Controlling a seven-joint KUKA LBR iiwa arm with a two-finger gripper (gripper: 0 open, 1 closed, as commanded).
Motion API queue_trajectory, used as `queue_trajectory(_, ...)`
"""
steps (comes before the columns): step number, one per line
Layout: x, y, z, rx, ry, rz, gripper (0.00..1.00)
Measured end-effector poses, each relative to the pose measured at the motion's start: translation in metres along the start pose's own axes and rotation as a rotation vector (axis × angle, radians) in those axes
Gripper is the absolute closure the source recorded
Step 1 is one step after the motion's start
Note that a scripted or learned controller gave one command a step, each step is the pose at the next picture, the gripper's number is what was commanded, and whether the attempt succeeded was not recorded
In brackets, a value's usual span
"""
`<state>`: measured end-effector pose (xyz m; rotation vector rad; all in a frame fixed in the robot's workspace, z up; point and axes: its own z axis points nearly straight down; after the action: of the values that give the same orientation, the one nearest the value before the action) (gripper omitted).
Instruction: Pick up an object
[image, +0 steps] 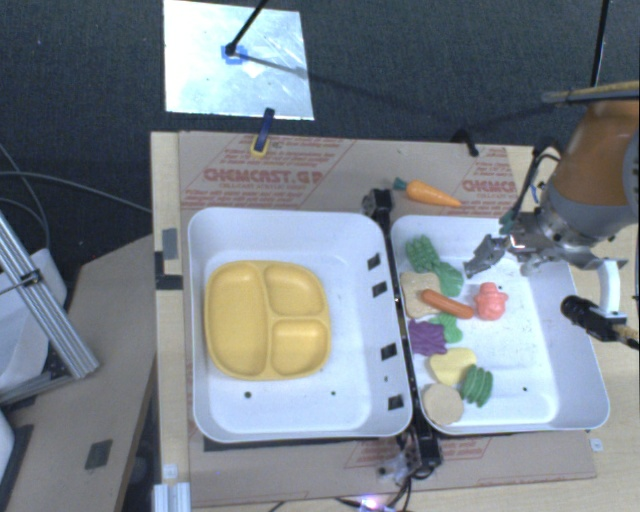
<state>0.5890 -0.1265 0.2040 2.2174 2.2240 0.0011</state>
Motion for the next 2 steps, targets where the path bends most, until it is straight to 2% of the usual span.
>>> queue_trajectory(1,0.002,-0.059,0.125,0.007,0.002,0.005,0.0)
queue_trajectory(2,0.038,-0.103,0.12,0.002,0.003,0.002,0.0)
